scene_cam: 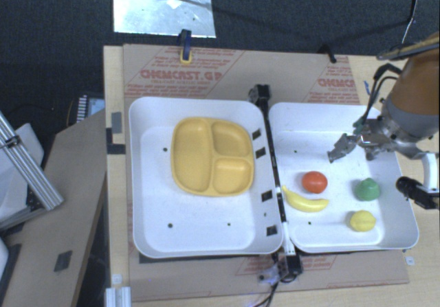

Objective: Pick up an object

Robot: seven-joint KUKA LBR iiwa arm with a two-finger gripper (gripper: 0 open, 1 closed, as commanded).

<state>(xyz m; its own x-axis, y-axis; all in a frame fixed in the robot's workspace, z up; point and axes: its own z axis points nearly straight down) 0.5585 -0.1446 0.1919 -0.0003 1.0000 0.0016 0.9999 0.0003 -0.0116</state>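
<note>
Gripper (350,144) over right bin (302,120), upper middle, fingers spread wide — nothing between them. Four candidates along bin's near edge: red tomato (315,181), yellow banana (306,202), green fruit (367,189), lemon (362,220) toward near-right corner. Tomato nearest, down and a bit left of gripper; banana just below tomato, close or touching, long axis roughly along near edge (curved, ends up). Left bin (148,161) w/ yellow divided plate (211,156) at centre, well apart. Likely next: drop toward tomato — round, may roll.

High slanted view over 2 bins (206,110)
</note>
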